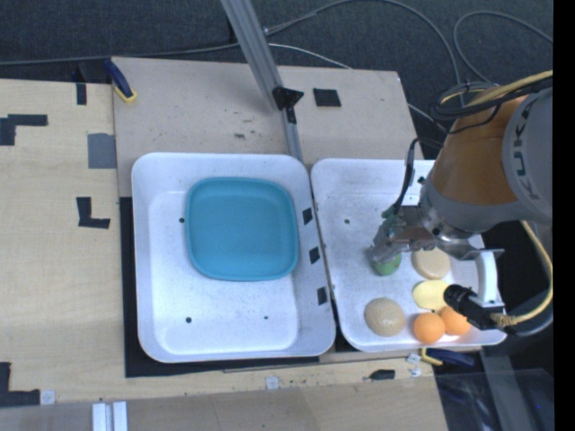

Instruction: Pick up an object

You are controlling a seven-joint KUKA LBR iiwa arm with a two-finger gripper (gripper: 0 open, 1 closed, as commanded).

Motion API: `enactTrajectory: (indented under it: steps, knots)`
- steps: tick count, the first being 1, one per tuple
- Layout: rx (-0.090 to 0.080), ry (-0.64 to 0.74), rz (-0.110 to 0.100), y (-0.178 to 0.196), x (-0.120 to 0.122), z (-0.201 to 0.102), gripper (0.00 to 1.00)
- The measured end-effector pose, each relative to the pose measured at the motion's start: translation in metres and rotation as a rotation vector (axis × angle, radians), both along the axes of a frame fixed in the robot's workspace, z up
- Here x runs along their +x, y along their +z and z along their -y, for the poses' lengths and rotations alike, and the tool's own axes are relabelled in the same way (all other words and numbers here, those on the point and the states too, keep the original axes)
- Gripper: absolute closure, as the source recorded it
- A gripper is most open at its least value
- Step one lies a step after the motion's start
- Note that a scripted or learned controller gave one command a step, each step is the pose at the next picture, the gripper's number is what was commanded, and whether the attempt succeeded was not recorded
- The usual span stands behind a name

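My gripper is down in the right bin, near its middle. A small green object lies right under the fingertips, touching or very close to them. Whether it sits between the fingers cannot be told from this angle. Close by in the same bin lie a tan ball, a cream disc, a yellow piece and two orange balls. The grey arm with its orange band reaches in from the right.
The left bin holds a blue square plate. A grey metal post slants down to the gap between the bins. Cables lie on the dark floor at the upper right.
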State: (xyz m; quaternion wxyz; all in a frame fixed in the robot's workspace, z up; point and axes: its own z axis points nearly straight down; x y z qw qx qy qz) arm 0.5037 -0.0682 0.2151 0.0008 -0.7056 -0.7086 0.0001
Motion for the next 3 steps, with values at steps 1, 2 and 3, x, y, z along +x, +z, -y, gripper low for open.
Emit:
enactTrajectory:
  steps: [1,2,3]
  knots:
    - [0.0,0.0,0.0,-0.005,0.0,-0.059,1.0]
    - [0.0,0.001,0.0,-0.01,-0.002,-0.111,1.0]
    - [0.0,0.001,0.001,0.0,-0.012,-0.164,1.0]
